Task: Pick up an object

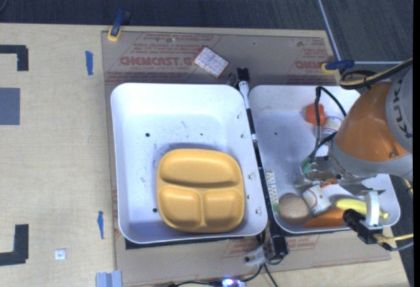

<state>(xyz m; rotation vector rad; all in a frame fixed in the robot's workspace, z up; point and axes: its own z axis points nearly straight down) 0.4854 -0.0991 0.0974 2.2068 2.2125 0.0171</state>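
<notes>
Two shallow white bins sit side by side on the bench, and everything else is easiest placed against the left bin (pixel 131 108). Inside it, toward its near edge, lies a yellow divided tray (pixel 200 188), face up, with one long compartment across the top and two smaller ones below; the floor around it is bare white.

Just to the right of the left bin, sharing its inner wall, is the right bin (pixel 275 128), and this is where the small objects are crowded. Along its near edge, not far from the shared wall, rests a brown egg-shaped object (pixel 293 207). Beside that, further from the left bin, lie a yellow banana-like piece (pixel 351 204) and an orange piece (pixel 325 218) under it. Another orange item (pixel 315 113) sits near the far side of the right bin.

The arm (pixel 377 134) reaches in over the right bin from the side away from the left bin, its orange band bulking over the far corner. The gripper (pixel 317 177) hangs low above the cluster of objects, close to the brown egg-shaped one. From where I stand the wrist and cables cover the claw, so I cannot tell whether it is wide, narrow or closed on anything.

Behind the left bin, on the brown board, lies a small patterned card (pixel 210 62).
</notes>
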